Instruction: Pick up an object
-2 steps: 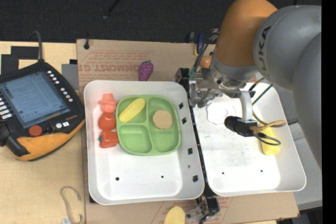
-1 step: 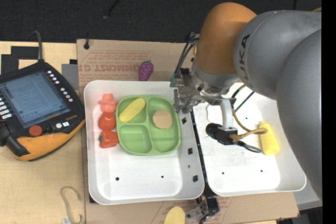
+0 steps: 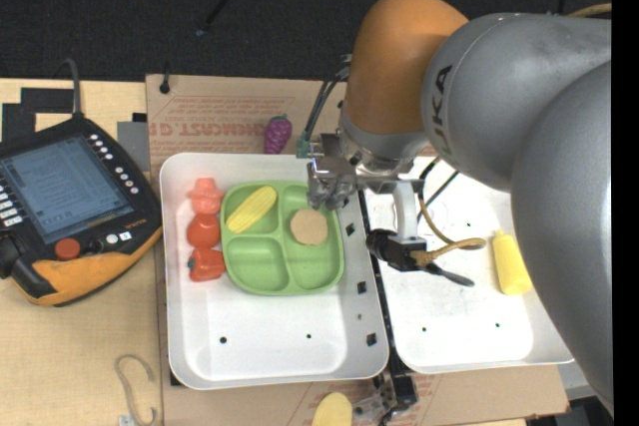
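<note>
Over the left bin [image 3: 262, 354], the claw [image 3: 327, 183] hangs by the green plate [image 3: 285, 259]; its grip cannot be told, and nothing looks lifted yet.

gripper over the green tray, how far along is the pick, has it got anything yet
Done: the arm has reached in, with the gripper at the top right corner of the green tray in the left bin. In hand: nothing visibly; whether its fingers are closed is unclear. The tan disc and yellow corn lie in tray compartments. Left: grasping and lifting an object.
</note>
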`<state>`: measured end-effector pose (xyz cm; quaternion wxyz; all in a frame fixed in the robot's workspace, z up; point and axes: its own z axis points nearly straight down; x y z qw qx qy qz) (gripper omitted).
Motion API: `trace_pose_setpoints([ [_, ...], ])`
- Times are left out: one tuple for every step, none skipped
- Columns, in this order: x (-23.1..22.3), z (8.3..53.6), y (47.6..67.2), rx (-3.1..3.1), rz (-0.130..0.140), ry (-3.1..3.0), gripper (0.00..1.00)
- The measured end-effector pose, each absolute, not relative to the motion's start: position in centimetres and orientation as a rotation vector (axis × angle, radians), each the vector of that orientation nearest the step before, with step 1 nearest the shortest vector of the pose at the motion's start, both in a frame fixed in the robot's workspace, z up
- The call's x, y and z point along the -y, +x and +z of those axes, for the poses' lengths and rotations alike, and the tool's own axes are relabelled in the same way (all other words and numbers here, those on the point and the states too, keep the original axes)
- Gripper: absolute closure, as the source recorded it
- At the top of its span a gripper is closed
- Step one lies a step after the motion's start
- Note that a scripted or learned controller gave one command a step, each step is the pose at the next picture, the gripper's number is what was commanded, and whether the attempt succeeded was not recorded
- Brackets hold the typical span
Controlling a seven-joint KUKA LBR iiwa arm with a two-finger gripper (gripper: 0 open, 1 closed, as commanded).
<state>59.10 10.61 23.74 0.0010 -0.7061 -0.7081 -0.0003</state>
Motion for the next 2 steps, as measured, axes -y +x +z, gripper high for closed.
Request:
trace_pose_setpoints([
  [-11.2, 23.4, 59.5, 2.220, 0.002, -2.221, 1.00],
  [-11.0, 21.9, 59.9, 2.220, 0.006, -2.220, 1.00],
])
